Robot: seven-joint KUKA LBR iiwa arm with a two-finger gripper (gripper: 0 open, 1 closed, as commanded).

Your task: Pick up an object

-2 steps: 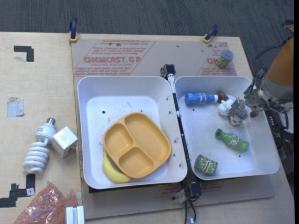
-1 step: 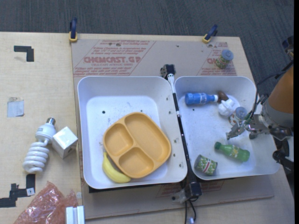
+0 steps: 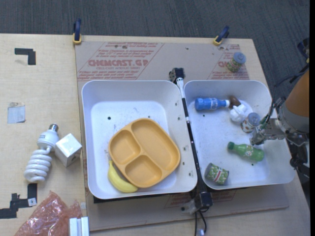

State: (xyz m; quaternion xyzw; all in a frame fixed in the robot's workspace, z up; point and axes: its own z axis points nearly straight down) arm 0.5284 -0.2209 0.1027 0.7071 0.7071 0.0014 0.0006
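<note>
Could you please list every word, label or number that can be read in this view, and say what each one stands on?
"CHEMCAST GP", large red letters on the brown paper-faced board behind the white bins; it repeats, partly hidden, near the board's right corner.
Smaller red lines under that lettering: too blurred to read.
Labels on the blue plastic bottle, the green plastic bottle and the green printed can: too small to read.

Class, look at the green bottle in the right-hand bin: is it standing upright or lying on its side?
Lying on its side. The green bottle stretches flat across the right bin's floor, its cap end pointing toward the left.
</note>
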